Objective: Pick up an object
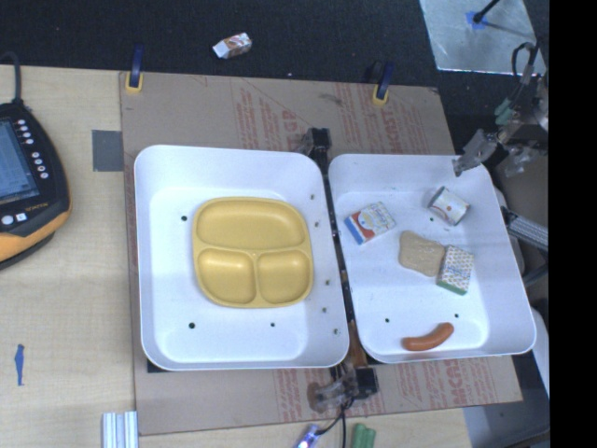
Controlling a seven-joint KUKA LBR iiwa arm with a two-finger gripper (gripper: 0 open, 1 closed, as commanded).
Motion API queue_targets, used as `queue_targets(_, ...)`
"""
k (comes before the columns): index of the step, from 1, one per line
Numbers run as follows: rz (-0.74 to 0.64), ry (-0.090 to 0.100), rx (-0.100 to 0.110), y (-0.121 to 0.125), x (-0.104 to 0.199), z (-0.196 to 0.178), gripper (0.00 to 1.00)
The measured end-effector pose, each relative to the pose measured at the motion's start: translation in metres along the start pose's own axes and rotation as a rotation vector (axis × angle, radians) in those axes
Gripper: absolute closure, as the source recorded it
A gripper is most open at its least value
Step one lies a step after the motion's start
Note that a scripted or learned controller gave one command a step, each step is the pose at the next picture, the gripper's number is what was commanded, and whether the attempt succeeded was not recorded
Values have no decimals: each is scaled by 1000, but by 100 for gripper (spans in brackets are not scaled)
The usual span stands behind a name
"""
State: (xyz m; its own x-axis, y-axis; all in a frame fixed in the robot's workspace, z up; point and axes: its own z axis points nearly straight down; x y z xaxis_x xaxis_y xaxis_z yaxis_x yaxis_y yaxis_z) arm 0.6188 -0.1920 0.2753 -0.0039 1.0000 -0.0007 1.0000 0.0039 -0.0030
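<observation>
Jaws (466, 161) at right bin (519, 287) rim, carton (370, 222) label unreadable

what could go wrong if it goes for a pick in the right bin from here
1. The sponge touches the tan bread slice; a pick on either may drag or lift both.
2. The sausage lies near the right bin's front wall, which could block a finger.
3. The small can lies on its side and may roll away.

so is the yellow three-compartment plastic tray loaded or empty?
Empty. The yellow three-compartment plastic tray sits in the left white bin, and all three compartments show bare yellow plastic.
</observation>
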Motion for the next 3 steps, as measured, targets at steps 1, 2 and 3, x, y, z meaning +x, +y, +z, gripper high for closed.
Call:
queue_targets(1,-1,-1,-2,-38,15,181,0)
queue_targets(2,-3,1,2,-39,75,179,0)
queue_targets(3,-6,13,36,29,45,184,0)
